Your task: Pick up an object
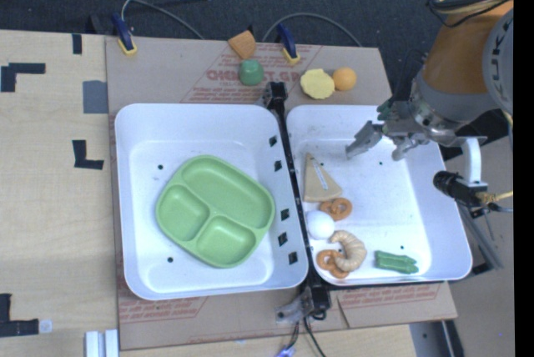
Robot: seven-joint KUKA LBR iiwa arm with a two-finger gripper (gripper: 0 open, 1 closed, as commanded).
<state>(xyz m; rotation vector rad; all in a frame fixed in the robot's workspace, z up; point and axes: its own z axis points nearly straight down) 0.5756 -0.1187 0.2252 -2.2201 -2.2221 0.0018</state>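
My gripper (382,146) hangs over the upper part of the right bin (434,205), its two fingers spread open with nothing between them. Below and left of it in that bin lie a tan wedge-shaped sandwich piece (318,178), a small pretzel (335,208), a white egg (319,225), a croissant (348,246) with another pretzel (333,263) beside it, and a green pea pod (395,262) near the front right corner. All of them rest on the bin floor, apart from the gripper.
The left bin (142,180) holds a green divided plate (215,210). Behind the bins on the cardboard sit an orange wedge (243,43), a green round piece (250,72), a yellow piece (317,83) and an orange ball (344,79). Cables run along the back.
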